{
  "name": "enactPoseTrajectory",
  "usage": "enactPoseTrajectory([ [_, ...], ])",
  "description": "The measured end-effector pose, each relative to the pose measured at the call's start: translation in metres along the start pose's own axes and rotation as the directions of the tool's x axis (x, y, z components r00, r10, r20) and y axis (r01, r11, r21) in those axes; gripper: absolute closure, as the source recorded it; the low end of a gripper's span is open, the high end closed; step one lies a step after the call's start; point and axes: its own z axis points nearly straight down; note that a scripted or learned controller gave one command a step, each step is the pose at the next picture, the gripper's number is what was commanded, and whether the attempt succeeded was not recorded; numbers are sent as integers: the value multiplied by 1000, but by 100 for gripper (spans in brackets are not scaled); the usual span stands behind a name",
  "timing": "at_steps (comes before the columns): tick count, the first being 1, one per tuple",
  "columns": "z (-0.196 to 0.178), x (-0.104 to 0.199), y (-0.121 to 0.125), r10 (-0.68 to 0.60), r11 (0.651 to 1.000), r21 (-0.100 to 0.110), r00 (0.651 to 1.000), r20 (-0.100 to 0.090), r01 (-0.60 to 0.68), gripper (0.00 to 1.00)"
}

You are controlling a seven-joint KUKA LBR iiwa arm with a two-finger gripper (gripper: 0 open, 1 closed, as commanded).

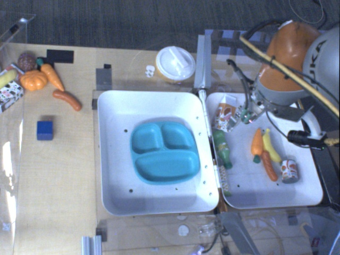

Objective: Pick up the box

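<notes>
My gripper (245, 115) hangs just beside the box (225, 116) – tilted on the bin (308, 195) wall – grip state I cannot tell, so nothing held

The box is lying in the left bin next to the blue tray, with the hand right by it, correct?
Not quite. The box lies in the right bin, not the left; the camera view shows this. The blue tray sits alone in the left bin. The hand is right by the box.
</notes>
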Motion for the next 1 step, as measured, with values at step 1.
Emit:
enactPoseTrajectory([
  [1,-11,55,-41,-257,966,0,966,-2,257,100],
])
